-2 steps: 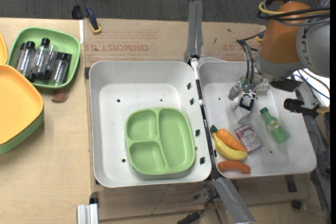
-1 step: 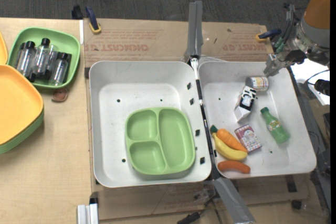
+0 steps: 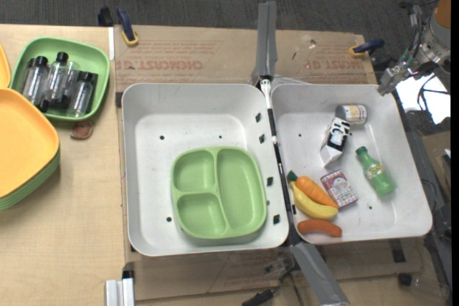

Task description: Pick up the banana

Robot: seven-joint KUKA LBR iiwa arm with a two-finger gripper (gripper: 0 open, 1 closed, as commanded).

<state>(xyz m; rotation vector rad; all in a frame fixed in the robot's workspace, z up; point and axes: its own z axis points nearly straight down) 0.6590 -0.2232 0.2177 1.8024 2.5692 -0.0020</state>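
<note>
Arm (image 3: 439, 32) observed at the far right edge of the scene, beyond the far right corner of the right bin (image 3: 409, 226). A little of its orange band shows at the very edge, with grey wrist hardware and cabling below it. The wrist sits outside the bin, above the bench margin, well apart from all bin contents. Gripper (image 3: 391, 79) appears as a dark tip pointing toward the bin's far right corner; whether it is open or closed cannot be told from this view. Nothing is seen held.

Banana (image 3: 313, 203) lies in the near left part of the right bin, close to the divider between the two bins. It rests on its side, curved, with a carrot (image 3: 311, 189) touching it on the far side and an orange sausage-shaped item (image 3: 320, 228) just beside it on the near side. A small red-and-white packet (image 3: 339, 189) lies just right of the banana. A green bottle (image 3: 376, 171) lies further right. A black-and-white carton (image 3: 336, 137) and a small can (image 3: 352, 113) sit toward the far side.

Left bin (image 3: 143, 125) holds a green divided tray (image 3: 218, 192). On the bench at far left, a green dish (image 3: 93, 57) holds dark-capped bottles (image 3: 59, 84); stacked orange plates (image 3: 25, 154) sit nearer.
</note>
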